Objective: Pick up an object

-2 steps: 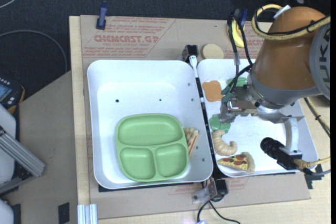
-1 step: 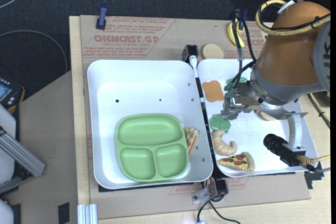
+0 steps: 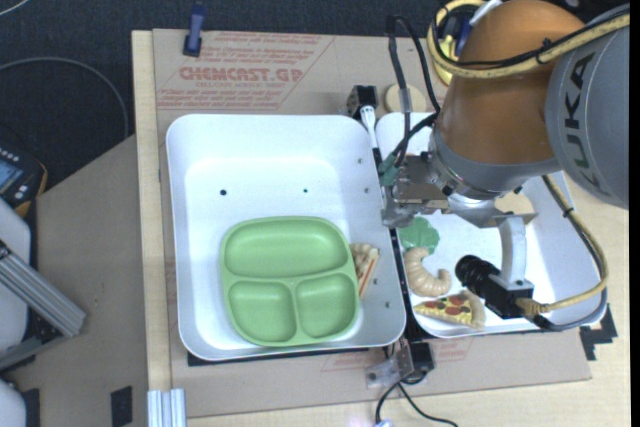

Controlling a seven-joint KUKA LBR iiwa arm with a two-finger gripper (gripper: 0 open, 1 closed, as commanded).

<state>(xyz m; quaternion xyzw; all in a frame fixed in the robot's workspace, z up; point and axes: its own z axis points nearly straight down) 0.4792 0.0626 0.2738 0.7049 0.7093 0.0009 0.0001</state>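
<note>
Writing first. The board [image 3: 240,65] under the bins carries red print reading "CHEMCAST GP", with smaller red lines beneath that I cannot read at this size. A blue clip [image 3: 194,30] sits on the board's far left edge. On the arm [image 3: 500,85], part of the KUKA lettering shows on the grey casing at the right, next to the orange band.

Left bin [image 3: 260,155]: holds a green plate [image 3: 290,280] with three compartments, one long on the far side and two smaller on the near side. The plate lies flat in the bin's near half. Just beside the plate's right rim, against the bin's right wall, lie a few tan sticks [image 3: 365,265]. Two small dark specks mark the bin floor beyond the plate.

Right bin [image 3: 552,255]: the arm covers most of it. Three things show along its left side. A green piece [image 3: 420,235] is farthest back, a tan curled piece [image 3: 428,273] lies just nearer than it, and a pizza slice [image 3: 452,309] sits at the near edge. The curled piece and the pizza slice are close together, possibly touching.

The gripper [image 3: 404,199] sits low at the wall between the two bins, right above the green piece. The wrist hides it from above, so I cannot tell whether it is released or clenched. I see nothing held.
</note>
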